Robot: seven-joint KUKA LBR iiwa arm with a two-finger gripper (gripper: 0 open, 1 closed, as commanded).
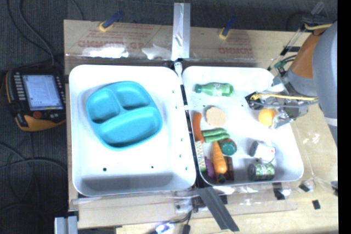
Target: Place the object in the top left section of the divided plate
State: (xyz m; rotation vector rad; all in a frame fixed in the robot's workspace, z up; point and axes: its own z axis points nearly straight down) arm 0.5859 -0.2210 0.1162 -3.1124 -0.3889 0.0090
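Orange ball [266,117] sits right at my gripper [270,113] in the right bin [241,76]; whether it is gripped or only touched, I cannot tell. I'm low over it because that looks like the pick. Outward lie the green bottle [214,89], a carrot [219,158] and a can [262,170]. The blue divided plate [125,113] waits in the left bin [79,134], its top left section [100,105] bare for the drop.

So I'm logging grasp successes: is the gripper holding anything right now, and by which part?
Cannot be told. The gripper sits right at a small orange fruit in the right bin, but the view doesn't show the fruit between its fingers.
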